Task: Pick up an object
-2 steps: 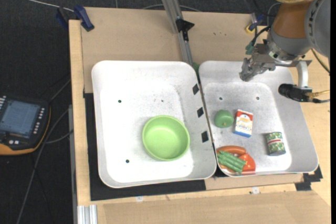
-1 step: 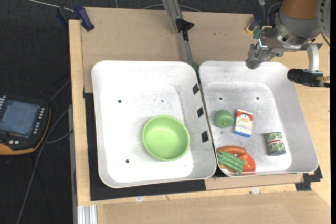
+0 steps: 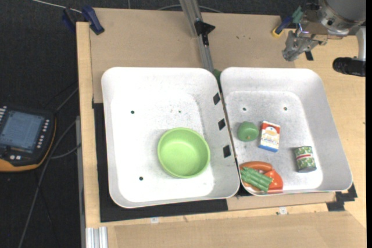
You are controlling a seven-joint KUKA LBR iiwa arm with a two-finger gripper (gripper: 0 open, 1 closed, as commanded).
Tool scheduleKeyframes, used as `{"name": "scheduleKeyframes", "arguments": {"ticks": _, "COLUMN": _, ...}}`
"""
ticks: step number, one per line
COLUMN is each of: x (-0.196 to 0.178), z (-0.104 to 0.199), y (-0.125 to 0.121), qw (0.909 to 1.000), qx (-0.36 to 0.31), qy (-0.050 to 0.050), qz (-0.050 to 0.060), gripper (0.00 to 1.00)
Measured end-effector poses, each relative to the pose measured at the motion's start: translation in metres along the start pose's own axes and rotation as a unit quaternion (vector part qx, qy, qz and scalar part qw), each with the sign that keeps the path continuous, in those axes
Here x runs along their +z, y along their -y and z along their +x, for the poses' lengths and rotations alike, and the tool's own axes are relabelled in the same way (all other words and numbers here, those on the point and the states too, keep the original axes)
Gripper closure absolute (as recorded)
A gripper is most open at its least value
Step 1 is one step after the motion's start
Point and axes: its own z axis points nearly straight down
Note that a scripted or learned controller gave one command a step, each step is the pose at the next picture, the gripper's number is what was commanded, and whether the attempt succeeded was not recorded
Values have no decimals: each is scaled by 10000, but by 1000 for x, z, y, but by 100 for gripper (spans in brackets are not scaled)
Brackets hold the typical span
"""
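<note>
Arm at upper right, orange band above wrist. Gripper (image 3: 295, 50) hangs over bare bench beyond far rim of right bin (image 3: 325, 125), clear of bin contents. Nothing between fingers; how far they are parted, cannot tell. Right bin holds green apple (image 3: 247, 132), small carton (image 3: 269, 136) just beside it, green can (image 3: 304, 158) near right wall, red-and-green toy (image 3: 261, 178) at near edge. Left bin (image 3: 125, 125): green bowl (image 3: 183, 152), upright.

green bowl (image 3: 183, 152) in left bin (image 3: 119, 96), claw (image 3: 296, 46) above bench
</note>
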Motion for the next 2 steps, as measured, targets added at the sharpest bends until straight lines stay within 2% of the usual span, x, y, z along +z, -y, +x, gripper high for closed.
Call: {"name": "scheduleKeyframes", "arguments": {"ticks": 2, "x": -2, "z": 100, "y": 20, "qw": 10000, "qx": -10, "qy": -5, "qz": 21, "gripper": 100}}
